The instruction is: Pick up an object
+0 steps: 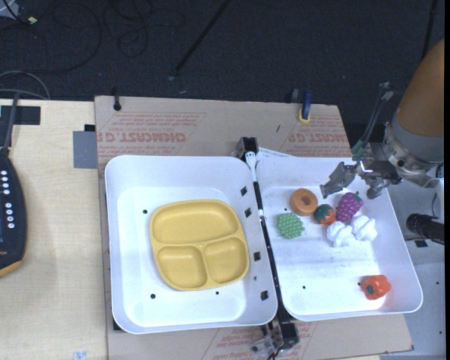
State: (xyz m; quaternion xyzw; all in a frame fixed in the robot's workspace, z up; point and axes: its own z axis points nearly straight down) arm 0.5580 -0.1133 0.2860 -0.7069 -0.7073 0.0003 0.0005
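**Camera view: gripper over right bin, nothing grasped**

I see the gripper (pixel 358 178) at the frame's right, fingers spread and released, just above the purple grapes (pixel 349 205). They lie in the right bin (pixel 315 306) beside the orange ring (pixel 304 201) and white object (pixel 351 232).

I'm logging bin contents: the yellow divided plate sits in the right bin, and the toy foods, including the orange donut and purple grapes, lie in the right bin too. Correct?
Not quite. The camera view shows the yellow divided plate in the left bin, not the right. The orange donut and purple grapes do lie in the right bin.
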